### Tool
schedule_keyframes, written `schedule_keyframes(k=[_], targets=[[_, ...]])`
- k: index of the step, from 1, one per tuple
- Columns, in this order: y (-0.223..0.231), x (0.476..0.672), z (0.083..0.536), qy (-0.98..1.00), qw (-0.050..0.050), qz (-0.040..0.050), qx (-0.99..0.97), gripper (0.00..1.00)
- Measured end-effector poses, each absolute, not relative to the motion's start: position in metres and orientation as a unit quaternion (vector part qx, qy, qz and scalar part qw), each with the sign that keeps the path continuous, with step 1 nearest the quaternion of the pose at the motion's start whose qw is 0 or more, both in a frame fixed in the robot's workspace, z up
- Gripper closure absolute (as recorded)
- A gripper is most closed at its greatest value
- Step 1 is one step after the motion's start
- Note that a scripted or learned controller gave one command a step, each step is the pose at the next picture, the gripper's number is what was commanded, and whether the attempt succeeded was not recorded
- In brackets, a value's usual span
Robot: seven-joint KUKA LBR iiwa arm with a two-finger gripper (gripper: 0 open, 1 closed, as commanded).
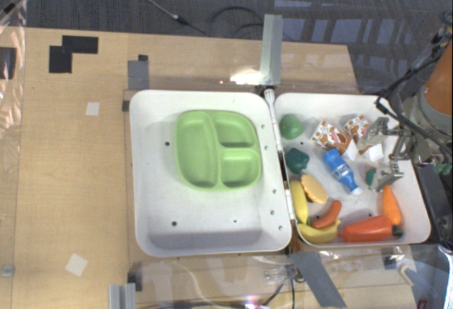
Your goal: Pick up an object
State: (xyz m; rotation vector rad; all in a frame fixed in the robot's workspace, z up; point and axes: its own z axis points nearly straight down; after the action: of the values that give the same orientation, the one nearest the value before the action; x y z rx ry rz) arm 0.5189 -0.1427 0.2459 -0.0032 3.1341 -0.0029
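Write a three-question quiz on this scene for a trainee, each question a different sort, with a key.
1. True or false: the green plate lies in the right bin.
2. Multiple choice: the blue bottle lies
A. in the left bin
B. in the right bin, among the toy food
C. on the bench outside the bins
3. Fill in: the gripper hangs over the ____ bin.

Key
1. False; it lies in the left bin.
2. B; the banana and carrot lie near it.
3. right
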Motion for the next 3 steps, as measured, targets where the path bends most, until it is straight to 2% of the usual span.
schedule_keyframes(k=[1, 2, 3], targets=[[-0.109, 0.560, 0.111, 1.000, -0.002, 0.0017, -0.006, 0.00], [-0.117, 0.599, 0.089, 1.000, 0.007, -0.0010, -0.003, 0.00], [-0.129, 0.566, 0.090, 0.998, 0.008, -0.0001, 0.070, 0.00]])
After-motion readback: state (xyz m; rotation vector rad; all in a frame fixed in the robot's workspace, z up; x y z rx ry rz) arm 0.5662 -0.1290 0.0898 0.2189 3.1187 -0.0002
